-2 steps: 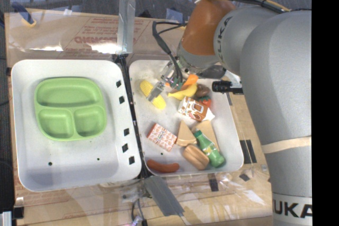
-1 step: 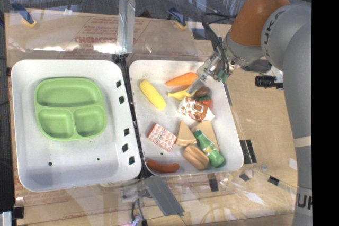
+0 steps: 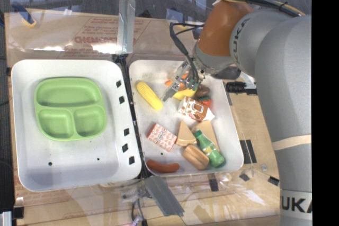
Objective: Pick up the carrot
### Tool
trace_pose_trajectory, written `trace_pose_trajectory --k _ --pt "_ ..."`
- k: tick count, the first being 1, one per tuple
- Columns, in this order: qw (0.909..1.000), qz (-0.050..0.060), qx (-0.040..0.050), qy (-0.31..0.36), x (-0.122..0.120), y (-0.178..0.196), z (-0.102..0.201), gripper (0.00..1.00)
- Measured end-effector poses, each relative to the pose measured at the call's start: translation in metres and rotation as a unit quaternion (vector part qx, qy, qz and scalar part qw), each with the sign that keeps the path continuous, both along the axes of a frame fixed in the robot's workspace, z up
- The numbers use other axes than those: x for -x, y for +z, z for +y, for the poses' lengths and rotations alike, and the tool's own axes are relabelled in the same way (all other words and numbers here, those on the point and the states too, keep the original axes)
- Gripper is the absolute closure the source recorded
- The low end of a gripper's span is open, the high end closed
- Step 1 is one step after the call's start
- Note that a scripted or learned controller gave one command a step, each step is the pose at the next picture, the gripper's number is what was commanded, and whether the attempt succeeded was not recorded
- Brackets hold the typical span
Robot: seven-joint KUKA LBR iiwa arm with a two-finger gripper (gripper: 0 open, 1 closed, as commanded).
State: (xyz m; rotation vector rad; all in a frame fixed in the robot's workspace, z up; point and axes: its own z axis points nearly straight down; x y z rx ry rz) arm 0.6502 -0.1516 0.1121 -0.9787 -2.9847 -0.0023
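Note:
The carrot (image 3: pixel 184 79) is a small orange piece near the back middle of the right bin (image 3: pixel 231 114), with an orange tip poking out at its left. My gripper (image 3: pixel 178 86) is down in the bin right over it, and grey gripper parts cross the carrot and hide most of it. A yellow item (image 3: pixel 185 94) lies just under the gripper.
The right bin also holds a corn cob (image 3: pixel 149 95), a white-and-orange packet (image 3: pixel 192 109), a red box (image 3: pixel 161 136), a cheese wedge (image 3: pixel 185 134), a green bottle (image 3: pixel 209 148), a bun (image 3: pixel 195 156) and a sausage (image 3: pixel 162 166). A green divided tray (image 3: pixel 69 107) sits in the left bin (image 3: pixel 26 166).

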Motion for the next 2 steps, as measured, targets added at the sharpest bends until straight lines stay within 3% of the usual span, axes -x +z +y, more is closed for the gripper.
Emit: trace_pose_trajectory --k 1,2 --pt "1.0 -0.001 0.001 0.0 0.0 0.001 -0.001 0.0" --pt "0.9894 -0.001 0.0005 0.145 -0.001 -0.018 0.048 0.0"
